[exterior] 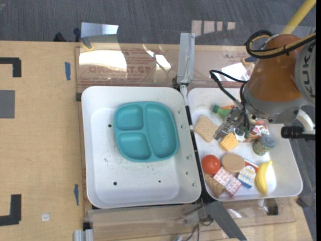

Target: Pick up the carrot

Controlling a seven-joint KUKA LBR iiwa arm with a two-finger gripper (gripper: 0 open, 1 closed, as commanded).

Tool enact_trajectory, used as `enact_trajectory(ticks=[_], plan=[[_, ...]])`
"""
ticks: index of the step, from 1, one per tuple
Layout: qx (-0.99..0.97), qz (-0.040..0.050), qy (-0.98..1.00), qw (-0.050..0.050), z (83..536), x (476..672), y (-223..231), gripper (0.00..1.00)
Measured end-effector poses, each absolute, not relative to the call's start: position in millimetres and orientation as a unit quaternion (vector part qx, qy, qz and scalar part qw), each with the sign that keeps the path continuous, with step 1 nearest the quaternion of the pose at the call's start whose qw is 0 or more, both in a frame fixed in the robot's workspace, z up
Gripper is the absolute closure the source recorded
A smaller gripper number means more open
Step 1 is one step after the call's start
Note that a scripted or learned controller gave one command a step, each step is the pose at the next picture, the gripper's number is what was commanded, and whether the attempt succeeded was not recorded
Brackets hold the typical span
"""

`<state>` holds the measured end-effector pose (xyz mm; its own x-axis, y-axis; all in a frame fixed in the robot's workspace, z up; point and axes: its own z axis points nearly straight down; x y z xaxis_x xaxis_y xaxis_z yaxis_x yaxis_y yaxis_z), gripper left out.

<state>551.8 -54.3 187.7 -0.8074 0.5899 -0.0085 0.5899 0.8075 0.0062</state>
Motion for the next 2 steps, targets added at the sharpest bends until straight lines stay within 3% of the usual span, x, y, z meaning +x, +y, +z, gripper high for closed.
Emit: enact_trajectory(ticks=[1,2], plan=[[0.221,-0.0006,0.975,0.008,310.2,572.5,-132.2,1.0],[0.22,0.0,0.976,0.004,305.8,571.9,-129.4,0.0]])
